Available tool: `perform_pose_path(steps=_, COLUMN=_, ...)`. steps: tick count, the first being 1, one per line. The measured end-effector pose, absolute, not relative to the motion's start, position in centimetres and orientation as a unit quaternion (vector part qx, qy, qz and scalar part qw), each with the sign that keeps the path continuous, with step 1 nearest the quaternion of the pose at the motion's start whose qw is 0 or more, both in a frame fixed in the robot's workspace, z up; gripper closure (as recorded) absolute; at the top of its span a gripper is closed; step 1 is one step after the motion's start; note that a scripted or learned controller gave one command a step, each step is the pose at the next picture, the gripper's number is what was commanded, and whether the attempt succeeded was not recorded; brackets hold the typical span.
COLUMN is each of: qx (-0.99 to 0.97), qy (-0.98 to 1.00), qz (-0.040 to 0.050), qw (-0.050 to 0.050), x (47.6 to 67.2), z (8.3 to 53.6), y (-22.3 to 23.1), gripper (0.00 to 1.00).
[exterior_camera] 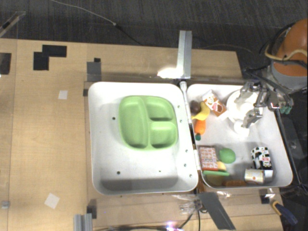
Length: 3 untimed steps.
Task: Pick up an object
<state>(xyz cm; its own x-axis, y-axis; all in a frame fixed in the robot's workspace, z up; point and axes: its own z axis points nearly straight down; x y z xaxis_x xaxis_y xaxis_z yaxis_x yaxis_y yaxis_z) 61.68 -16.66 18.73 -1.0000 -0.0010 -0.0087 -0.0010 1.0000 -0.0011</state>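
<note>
My gripper (249, 105) hangs over the back right part of the right bin (284, 148), with its fingers spread open and nothing between them. Just to its left lies a white rounded object (235, 105). Further left in that bin are a yellow banana (204, 112), a brown piece (195, 107), an orange carrot (199, 126) and a small printed carton (213, 103). Along the front lie a pink patterned box (208, 157), a green ball (226, 155), a black-and-white spotted toy (260, 157) and a lying cup (255, 176).
The left bin (103, 143) holds a green divided plate (147, 121). A metal post (185, 57) stands behind the wall between the two bins. The grey arm with its orange band (291, 47) comes in from the right edge.
</note>
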Motion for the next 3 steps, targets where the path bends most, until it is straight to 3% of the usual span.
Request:
perform_pose_path(steps=1, qx=-0.028, qy=1.0, qz=-0.0026, qw=0.01, x=65.3, z=9.3, y=-14.7, gripper=0.0)
perform_pose_path(steps=2, qx=0.069, qy=0.998, qz=-0.0026, qw=0.008, x=57.4, z=9.1, y=-11.0, gripper=0.0)
perform_pose_path(steps=3, qx=0.069, qy=0.997, qz=-0.0049, qw=0.018, x=58.0, z=10.6, y=-11.2, gripper=1.0)
